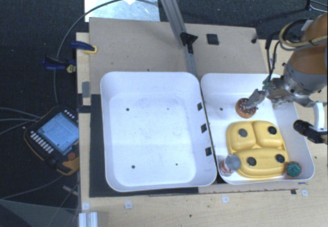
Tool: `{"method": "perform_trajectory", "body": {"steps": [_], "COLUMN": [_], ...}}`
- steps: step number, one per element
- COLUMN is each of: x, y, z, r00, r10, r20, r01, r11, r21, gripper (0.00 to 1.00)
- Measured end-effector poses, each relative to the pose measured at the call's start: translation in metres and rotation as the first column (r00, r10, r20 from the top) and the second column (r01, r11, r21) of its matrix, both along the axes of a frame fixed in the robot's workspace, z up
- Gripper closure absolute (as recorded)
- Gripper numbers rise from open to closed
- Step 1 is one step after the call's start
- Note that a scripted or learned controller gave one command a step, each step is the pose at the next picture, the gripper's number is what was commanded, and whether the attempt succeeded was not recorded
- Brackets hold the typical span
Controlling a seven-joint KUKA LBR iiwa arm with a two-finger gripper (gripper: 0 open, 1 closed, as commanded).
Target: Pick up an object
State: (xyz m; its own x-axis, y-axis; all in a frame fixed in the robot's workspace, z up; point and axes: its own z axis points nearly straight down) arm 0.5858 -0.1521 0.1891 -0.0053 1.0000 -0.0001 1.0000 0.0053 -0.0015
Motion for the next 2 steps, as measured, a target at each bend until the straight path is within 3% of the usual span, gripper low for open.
{"method": "perform_trajectory", "body": {"steps": [1,2], "x": [0.003,0.012], "y": [0.0,-0.004], "z": [-0.042,-0.095], "r00": [1.0,1.0], "r10": [-0.003,-0.005], "r20": [0.0,0.025], "r01": [0.003,0.005], "r11": [1.0,1.0], "r21": [0.0,0.0], "gripper": [0.0,0.0]}}
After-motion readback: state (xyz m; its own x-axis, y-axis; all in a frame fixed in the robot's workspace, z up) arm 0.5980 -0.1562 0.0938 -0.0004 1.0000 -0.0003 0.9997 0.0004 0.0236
